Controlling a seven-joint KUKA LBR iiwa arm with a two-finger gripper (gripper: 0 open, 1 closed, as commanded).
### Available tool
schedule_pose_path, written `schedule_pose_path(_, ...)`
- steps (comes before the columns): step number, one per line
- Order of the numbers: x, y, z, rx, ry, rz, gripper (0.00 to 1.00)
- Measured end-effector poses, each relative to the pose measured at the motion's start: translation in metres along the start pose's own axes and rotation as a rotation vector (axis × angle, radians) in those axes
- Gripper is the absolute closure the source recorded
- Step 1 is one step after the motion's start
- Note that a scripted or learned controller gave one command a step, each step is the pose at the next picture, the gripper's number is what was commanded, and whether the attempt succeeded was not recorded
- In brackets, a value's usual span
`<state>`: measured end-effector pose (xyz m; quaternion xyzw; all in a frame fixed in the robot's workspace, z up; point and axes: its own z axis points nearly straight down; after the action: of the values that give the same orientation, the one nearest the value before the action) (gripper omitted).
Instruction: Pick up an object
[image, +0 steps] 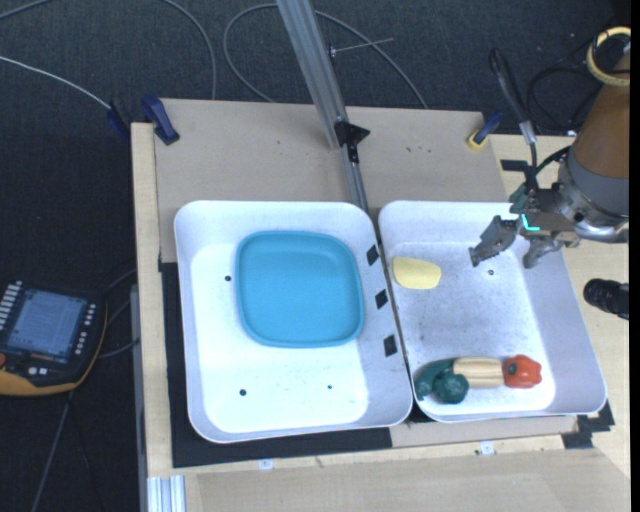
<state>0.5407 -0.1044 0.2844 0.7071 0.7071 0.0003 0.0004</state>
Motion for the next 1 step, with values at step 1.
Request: schedule_pose_path(1,0.0,0.0,0.0,0.0,0.0,0.0,0.0)
